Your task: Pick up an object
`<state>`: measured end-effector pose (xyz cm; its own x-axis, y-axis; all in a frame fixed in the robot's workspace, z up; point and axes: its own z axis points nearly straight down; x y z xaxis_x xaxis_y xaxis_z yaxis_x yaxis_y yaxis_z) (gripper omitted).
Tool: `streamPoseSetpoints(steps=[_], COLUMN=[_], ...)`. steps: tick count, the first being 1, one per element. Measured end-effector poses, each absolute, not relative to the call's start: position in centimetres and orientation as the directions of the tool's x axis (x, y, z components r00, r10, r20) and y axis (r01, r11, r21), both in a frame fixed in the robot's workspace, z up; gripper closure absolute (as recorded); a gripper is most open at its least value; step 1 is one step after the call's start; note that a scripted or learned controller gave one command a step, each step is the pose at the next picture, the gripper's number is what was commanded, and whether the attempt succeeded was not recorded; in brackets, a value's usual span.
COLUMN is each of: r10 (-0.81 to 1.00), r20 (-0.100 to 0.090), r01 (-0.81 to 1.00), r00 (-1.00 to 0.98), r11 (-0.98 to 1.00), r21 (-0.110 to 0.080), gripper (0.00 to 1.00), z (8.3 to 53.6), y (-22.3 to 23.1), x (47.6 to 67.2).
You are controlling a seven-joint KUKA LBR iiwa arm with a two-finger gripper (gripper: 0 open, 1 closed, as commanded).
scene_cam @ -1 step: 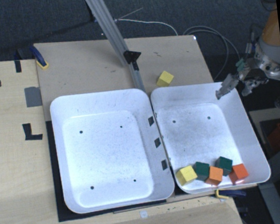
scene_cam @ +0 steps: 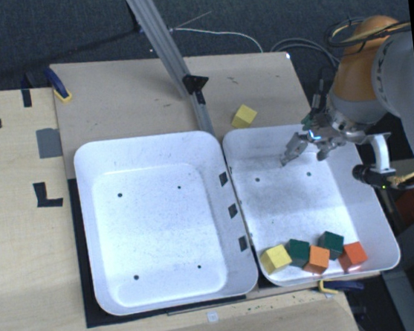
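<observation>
Two shallow white bins sit side by side on the desk (scene_cam: 130,88). The left bin (scene_cam: 96,234) has nothing in it but a few dark specks on its floor. The right bin (scene_cam: 270,191) holds five small blocks, all gathered along its near edge: a yellow block (scene_cam: 276,257) at the left of the group, a dark green block (scene_cam: 298,250) just beside it, an orange block (scene_cam: 318,258) touching that one, a second dark green block (scene_cam: 332,242) a little farther back, and a red-orange block (scene_cam: 353,255) at the right end. A sixth block, a yellow cube (scene_cam: 244,115), lies outside the bins on the bare desk, just beyond the far rim of the right bin.

The grey arm with its orange band (scene_cam: 360,67) reaches in from the right. Its gripper (scene_cam: 306,150) hangs over the far part of the right bin, well apart from the cluster of blocks at the near edge. The two fingers are spread apart, pointing down and to the left, with nothing between them.

A grey metal bar (scene_cam: 166,46) slants across the far side of the desk, ending near the gap between the two bins.
</observation>
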<state>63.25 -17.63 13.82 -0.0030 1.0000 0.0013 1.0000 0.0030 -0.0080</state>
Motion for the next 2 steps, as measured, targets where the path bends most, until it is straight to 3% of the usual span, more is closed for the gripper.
streamPoseSetpoints(steps=[1, 2], r10=[1.0, 1.0], r20=[-0.001, -0.002], r01=[1.0, 1.0], r00=[-0.003, -0.002], r11=[0.003, 0.002], r21=[-0.004, -0.001], gripper=[0.0, 0.0], z=[8.82, 9.19], y=[-17.51, -17.59], x=[66.32, 66.37])
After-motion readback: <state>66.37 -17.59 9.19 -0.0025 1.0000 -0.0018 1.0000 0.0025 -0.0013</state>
